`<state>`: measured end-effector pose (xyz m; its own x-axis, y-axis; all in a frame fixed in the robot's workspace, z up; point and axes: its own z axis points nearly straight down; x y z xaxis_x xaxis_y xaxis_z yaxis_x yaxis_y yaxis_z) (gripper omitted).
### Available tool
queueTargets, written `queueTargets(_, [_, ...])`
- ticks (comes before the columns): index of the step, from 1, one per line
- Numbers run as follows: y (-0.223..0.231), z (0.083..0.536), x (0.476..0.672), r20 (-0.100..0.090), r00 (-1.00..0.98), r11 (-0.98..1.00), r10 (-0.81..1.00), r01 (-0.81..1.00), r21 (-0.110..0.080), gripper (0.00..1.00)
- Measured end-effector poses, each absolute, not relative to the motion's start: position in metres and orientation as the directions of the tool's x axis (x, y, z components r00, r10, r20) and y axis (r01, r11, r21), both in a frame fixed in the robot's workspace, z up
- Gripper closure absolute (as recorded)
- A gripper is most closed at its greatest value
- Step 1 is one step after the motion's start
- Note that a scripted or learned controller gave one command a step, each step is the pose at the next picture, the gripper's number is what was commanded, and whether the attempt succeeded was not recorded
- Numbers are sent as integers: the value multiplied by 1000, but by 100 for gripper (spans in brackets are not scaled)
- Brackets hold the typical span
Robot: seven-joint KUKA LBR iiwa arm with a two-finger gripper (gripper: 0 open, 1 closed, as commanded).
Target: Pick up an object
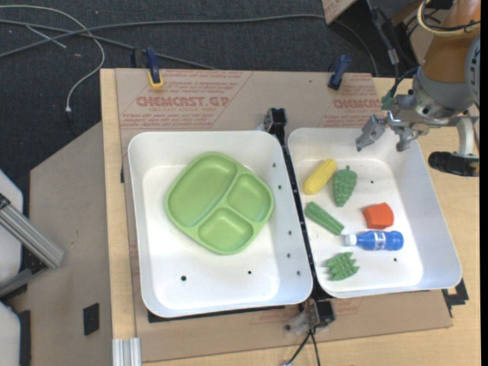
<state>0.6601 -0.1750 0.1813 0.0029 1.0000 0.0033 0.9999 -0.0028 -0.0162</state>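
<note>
My gripper [389, 133] hangs open over the far edge of the right bin [435, 219], its two fingers spread apart with nothing between them. Below it in that bin lie a yellow corn cob [319, 175], a green bumpy fruit [344, 186], an orange-red block [378, 216], a green pod [324, 218], a blue bottle with a white cap [374, 240] and a green leafy piece [341, 266]. The corn and the green fruit are the nearest objects to the gripper.
The left bin [152, 265] holds a green divided plate [219, 202]. A black clamp [274, 120] sits between the bins at the far edge. Blue clips [155, 69] [338, 72] hold the cardboard base at the back.
</note>
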Motion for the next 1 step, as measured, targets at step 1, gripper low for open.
queueTargets(1, [-175,191,664,0,0,0,1000,1000,-1,0])
